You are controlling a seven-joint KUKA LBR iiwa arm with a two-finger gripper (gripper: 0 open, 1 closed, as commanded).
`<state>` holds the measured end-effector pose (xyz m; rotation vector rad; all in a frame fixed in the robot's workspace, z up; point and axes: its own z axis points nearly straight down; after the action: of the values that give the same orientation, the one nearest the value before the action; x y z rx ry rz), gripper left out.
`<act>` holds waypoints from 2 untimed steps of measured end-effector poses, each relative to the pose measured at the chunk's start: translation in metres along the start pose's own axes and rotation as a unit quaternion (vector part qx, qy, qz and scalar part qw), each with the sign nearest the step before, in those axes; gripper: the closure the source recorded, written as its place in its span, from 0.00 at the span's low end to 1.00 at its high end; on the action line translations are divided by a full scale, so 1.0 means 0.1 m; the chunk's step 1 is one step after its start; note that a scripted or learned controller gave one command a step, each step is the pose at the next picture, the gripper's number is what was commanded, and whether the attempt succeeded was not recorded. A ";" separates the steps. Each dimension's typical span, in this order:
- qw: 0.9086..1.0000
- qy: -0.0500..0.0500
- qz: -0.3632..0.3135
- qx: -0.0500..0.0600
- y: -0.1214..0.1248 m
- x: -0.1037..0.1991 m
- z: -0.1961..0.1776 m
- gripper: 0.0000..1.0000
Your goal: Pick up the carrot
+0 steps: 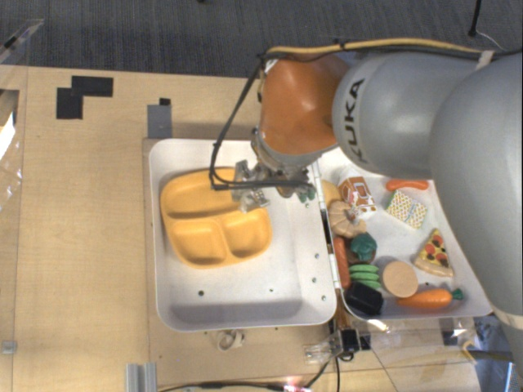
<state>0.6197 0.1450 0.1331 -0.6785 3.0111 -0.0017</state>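
Observation:
The carrot [426, 299], orange with a green leafy end, lies along the front edge of the right bin [393, 239], just right of a round tan disc [400, 278]. My gripper [257, 190] hangs over the left bin [245, 296], at the back right corner of a yellow divided plate [214, 219]. The orange wrist band and grey arm body cover it from above. The gripper is well to the left of and behind the carrot, with the wall between the bins in between.
The right bin is crowded with toy food: a pizza slice [433, 253], a checked cracker [406, 209], a red sausage [407, 184], a small carton [356, 193], green vegetables [364, 261] and a black piece [364, 299]. The arm covers that bin's back part.

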 end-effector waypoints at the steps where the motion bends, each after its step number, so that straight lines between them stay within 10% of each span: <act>1: 1.000 0.000 0.000 0.000 0.00 0.00 0.00 0.00; 2: 0.992 0.014 -0.126 -0.011 -0.18 -0.17 0.40 0.00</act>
<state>0.6445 0.1366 0.0940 -1.0650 2.9316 0.0101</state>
